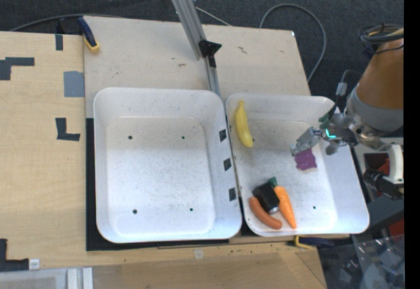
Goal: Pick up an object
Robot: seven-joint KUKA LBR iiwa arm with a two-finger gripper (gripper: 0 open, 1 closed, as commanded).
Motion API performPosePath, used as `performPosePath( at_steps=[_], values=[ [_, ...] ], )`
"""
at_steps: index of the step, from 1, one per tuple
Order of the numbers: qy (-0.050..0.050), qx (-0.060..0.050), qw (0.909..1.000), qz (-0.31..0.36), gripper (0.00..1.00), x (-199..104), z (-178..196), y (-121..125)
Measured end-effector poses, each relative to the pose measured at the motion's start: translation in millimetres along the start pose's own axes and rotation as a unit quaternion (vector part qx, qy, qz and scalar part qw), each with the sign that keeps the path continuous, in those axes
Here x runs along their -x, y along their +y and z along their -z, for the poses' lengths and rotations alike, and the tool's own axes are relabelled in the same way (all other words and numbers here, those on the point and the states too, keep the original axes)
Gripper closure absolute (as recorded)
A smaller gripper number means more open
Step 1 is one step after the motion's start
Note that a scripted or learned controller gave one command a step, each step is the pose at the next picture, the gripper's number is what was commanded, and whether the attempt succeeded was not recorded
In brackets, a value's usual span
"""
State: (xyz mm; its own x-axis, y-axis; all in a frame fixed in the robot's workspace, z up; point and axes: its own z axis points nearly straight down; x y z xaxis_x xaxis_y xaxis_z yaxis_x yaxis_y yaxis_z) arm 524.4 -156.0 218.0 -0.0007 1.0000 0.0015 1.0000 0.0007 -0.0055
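The bench (pixel 164 51) is carrying two shallow white bins side by side. The left bin (pixel 105 169) is sitting far off to the left of the fingers. The right bin (pixel 348 215) is the one right under the fingers, and it is keeping all the small things together so they are easy to reach.

The grey arm (pixel 380 94) is coming in from the right side and leaning over the right bin. Its fingers (pixel 310 143) are hanging low over the bin floor. They are pointing down and to the left. I cannot tell if they are spread apart or pressed together, because they are small and blurry here.

The yellow banana (pixel 243 125) is lying well off to the left of the fingers, near the bin's left wall. It is lying flat, with its long side running from the far edge toward the near edge.

The two orange carrots (pixel 274 209) are lying below the fingers, near the bin's front edge. They are slanting, and a little black thing (pixel 267 196) is sitting between them.

The purple block (pixel 305 160) is the closest thing, just under the fingers and maybe touching them. It is short and chunky, so it has no clear long side. I think this is the thing the arm is going for, since the fingers are right above it. It is resting on the bin floor, not lifted yet.
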Motion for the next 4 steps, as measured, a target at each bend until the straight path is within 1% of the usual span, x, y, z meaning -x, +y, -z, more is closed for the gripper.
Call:
performPosePath(
  at_steps=[1, 2, 3, 4],
  values=[
    [0.0, 0.002, 1.0, 0.001, 0.0, 0, 2, 1],
    [0.0, 0.0, 1.0, 0.0, 0.0, -6, -43, -3],
    [0.0, -0.001, 1.0, 0.0, 0.0, -12, -106, 0],
    [-0.001, 0.002, 1.0, 0.0, 0.0, -12, -130, 0]
  ],
)
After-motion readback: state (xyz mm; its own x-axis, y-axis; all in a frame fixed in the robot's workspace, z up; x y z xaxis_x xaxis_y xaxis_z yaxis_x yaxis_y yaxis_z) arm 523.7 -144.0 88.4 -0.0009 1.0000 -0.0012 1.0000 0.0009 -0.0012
